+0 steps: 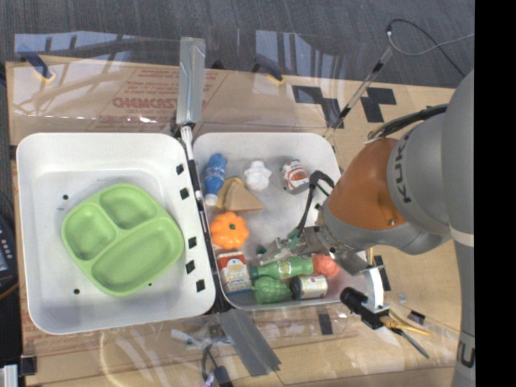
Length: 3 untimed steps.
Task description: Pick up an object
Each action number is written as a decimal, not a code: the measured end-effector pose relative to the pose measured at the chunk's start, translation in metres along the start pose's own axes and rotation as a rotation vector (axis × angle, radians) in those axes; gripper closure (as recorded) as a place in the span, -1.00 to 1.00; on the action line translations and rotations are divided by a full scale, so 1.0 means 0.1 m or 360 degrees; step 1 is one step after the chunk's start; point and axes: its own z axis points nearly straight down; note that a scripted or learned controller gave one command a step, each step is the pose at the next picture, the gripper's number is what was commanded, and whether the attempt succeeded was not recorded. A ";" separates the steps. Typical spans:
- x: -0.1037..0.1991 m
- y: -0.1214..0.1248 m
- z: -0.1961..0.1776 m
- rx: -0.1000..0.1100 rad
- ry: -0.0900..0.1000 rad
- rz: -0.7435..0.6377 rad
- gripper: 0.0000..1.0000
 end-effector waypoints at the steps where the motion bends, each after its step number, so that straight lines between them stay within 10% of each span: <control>1: 0.18 0.59 0.15 0.0004 -0.0001 -0.0142 -1.00; 2: -0.16 0.20 -0.56 0.0004 -0.0003 0.0249 -1.00; 3: 0.00 0.20 0.09 -0.0013 -0.0004 0.0150 -1.00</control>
